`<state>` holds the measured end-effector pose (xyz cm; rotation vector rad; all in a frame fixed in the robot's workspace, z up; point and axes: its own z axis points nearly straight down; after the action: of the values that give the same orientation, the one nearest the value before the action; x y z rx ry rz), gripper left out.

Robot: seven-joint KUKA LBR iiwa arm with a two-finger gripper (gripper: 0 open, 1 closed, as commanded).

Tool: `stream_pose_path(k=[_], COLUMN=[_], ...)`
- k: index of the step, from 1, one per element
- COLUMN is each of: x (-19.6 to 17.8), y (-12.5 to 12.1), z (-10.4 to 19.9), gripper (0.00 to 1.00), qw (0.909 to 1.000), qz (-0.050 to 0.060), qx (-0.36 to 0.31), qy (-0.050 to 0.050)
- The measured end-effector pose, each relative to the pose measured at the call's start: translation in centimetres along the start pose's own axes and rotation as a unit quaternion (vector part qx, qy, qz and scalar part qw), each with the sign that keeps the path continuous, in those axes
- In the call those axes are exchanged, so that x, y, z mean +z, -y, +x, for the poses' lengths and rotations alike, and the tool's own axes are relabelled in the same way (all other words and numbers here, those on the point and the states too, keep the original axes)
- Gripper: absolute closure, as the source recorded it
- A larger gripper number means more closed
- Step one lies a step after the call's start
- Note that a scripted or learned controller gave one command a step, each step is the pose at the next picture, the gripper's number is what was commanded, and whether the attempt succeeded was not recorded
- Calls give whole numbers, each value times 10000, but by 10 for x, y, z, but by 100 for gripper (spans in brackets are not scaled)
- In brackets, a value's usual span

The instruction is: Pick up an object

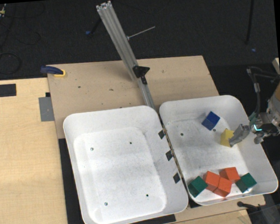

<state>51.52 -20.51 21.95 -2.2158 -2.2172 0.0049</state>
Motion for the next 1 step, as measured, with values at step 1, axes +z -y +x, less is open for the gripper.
stream_pose_path(k=[1], x=[-2], y=[-1], z=[-1], gripper=[0], qw=[10000], qz=[-23], qx=[12], qy=[6])
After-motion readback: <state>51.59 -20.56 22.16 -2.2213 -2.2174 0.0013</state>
